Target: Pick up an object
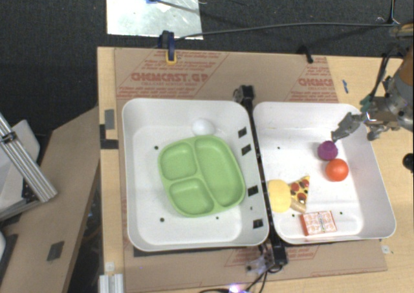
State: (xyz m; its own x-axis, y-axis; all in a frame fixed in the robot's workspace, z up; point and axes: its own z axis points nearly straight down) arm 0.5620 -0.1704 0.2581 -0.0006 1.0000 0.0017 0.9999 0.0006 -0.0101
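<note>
1. Nearest the camera lies a red-and-white box (317,222), flat on the floor of the right bin (383,206), near its front wall.
2. The pincer (358,131) hangs over the right bin's far right part. Its fingers (343,129) stand apart and nothing is between them.
3. Closest to it is a purple ball (327,150), just below and left of the nearer fingertip; whether they touch cannot be told.
4. An orange ball (336,170) sits just in front of the purple ball, touching it or nearly so.
5. Further left, a pizza slice (300,187) leans against a yellow lump (279,195), which lies near the bin's left wall.
6. No object has been picked up: all five lie on the right bin's floor.
7. The left bin (131,156) holds a green tray (202,175) with three compartments, lying slantwise in the middle.
8. A white ball (203,127) rests just behind the tray's far edge.
9. Both bins stand side by side, touching, on a brown sheet (194,72) with red print.
10. A blue clamp (167,43) grips the sheet's far edge, and behind it lies a silver foil square (152,0).
</note>
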